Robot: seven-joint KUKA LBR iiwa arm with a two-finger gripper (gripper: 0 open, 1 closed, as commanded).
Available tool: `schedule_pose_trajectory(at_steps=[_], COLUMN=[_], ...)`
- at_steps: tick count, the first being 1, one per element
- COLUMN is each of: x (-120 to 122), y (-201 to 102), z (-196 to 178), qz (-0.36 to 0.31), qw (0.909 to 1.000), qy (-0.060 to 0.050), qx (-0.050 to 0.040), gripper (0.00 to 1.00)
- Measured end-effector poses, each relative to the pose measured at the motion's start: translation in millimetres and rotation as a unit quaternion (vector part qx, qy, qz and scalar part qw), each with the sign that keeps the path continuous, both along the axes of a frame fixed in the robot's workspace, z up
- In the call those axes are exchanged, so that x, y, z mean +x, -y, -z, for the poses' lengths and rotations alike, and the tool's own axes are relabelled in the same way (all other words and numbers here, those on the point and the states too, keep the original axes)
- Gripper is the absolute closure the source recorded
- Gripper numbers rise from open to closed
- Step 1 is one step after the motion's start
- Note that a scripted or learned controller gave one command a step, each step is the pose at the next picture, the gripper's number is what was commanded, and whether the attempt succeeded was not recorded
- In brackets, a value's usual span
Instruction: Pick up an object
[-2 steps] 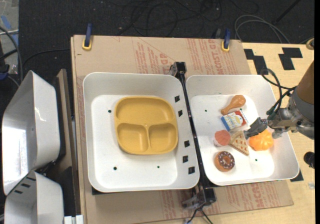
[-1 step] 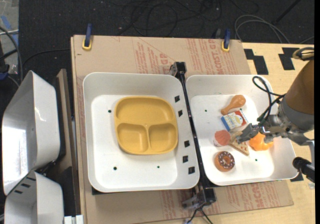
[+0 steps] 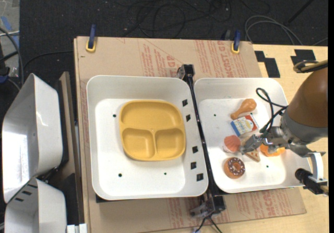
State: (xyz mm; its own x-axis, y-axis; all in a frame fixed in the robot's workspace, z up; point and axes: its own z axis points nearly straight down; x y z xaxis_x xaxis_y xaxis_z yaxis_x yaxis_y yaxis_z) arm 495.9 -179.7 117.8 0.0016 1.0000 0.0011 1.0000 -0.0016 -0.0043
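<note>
The right bin (image 3: 219,174) holds several toy foods. A tan drumstick (image 3: 244,107) lies at the back, with a small blue and red box (image 3: 244,124) just in front of it. A pink-red piece (image 3: 231,144) sits mid-bin and a chocolate donut (image 3: 235,167) lies near the front. My gripper (image 3: 254,144) hangs low over the bin's right half. It is right of the pink-red piece and directly above a small brown wedge (image 3: 254,156). An orange piece (image 3: 272,150) shows just right of it, partly hidden by the wrist.
The left bin (image 3: 104,174) carries a yellow divided plate (image 3: 153,129). A black divider (image 3: 197,133) runs between the two bins. A black cable (image 3: 267,102) loops over the back of the right bin. The arm's body (image 3: 312,109) covers the right bin's right edge.
</note>
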Motion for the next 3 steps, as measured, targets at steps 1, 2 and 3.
schedule_pose_trajectory(at_steps=[1, 2, 3], x=[1, 9, 7], y=[0, 6, 2], z=[-13, -61, -105], qz=[0.001, -0.002, -0.003], qw=[1.0, 1.0, 1.0], qy=[0.002, 0.004, 0.005], qx=[-0.0007, -0.0017, -0.0017], gripper=[1.0, 1.0, 1.0])
